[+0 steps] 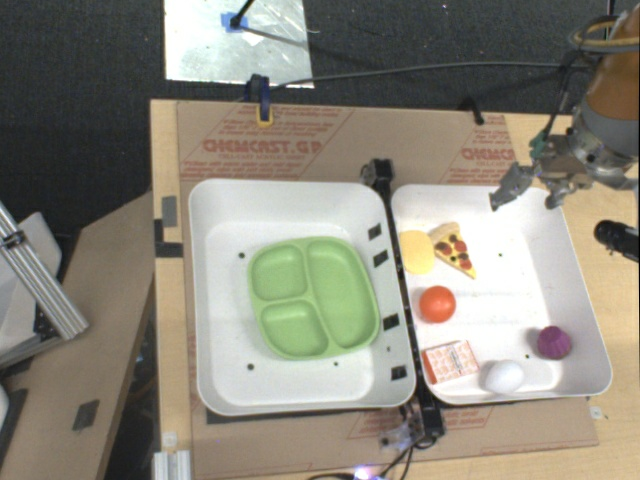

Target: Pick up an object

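Note:
The right bin (560, 268) holds several small objects: a yellow round piece (417, 252), a pizza slice toy (453, 247), an orange-red ball (437, 304), a red and white packet (450, 361), a white egg-like object (503, 376) and a purple ball (554, 342). My gripper (527, 190) hangs over the bin's far right corner, above and to the right of the pizza slice. Its two fingers are spread apart with nothing between them.
The left bin (225, 268) holds a green divided tray (312, 297). A black divider with clips (390, 268) runs between the bins. A foil sheet (235, 28) lies beyond the bench. A metal rail (35, 278) stands at the left.

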